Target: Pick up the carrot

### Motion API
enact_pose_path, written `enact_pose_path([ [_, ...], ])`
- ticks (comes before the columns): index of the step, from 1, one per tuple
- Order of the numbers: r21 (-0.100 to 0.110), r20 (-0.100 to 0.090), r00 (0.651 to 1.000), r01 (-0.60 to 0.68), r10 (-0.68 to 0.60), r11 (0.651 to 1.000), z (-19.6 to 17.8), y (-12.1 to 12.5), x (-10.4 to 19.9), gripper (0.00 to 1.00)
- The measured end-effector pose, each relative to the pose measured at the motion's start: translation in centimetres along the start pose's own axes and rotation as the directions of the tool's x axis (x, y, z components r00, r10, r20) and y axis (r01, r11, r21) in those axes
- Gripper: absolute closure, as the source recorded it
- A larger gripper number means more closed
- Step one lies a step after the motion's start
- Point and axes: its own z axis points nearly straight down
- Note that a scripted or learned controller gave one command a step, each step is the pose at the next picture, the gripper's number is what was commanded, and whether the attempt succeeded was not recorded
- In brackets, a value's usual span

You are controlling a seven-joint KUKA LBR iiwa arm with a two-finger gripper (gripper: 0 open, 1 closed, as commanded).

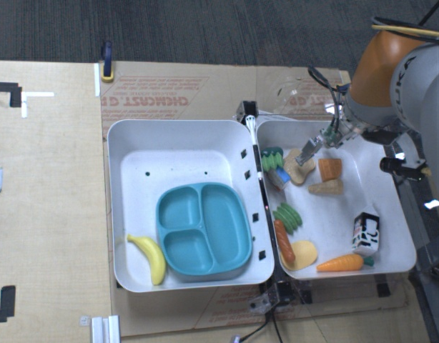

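The fingers (305, 153) hang low in the right bin (391, 213), near its back, and point down at a tan, bread-like piece (299, 167); they look nearly closed, but it is too small to tell if they are shut or open, and nothing can be seen held between them. Just beside them sit an orange block (330, 168) and a tan wedge (326, 187). A green and blue toy (273, 163) lies by the bin's left wall. Farther toward the front are one green ridged vegetable (288, 216), one red sausage (284, 241), and one round yellow piece (302, 251). A small black and white carton (366, 233) stands near the right wall; its print is too small to read. The one carrot (342, 264) lies flat at the front of the right bin, well apart from the fingers, its tip pointing left. In the left bin (134, 148) there is one blue tray (203, 228) with three sections and one banana (151, 255) beside it. The two bins rest on cardboard (162, 95) on the counter (41, 213), and its red printed words are upside down and hard to read.
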Motion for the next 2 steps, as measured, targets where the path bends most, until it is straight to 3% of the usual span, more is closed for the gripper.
enact_pose_path([
  [1, 0.004, -0.004, 0.994, -0.112, 0.112, 0.994, 1.1, -1.0, 2.9, 0.0],
  [2, 0.006, 0.003, 0.86, -0.51, 0.51, 0.86, 1.1, 1.5, 3.2, 0.0],
])
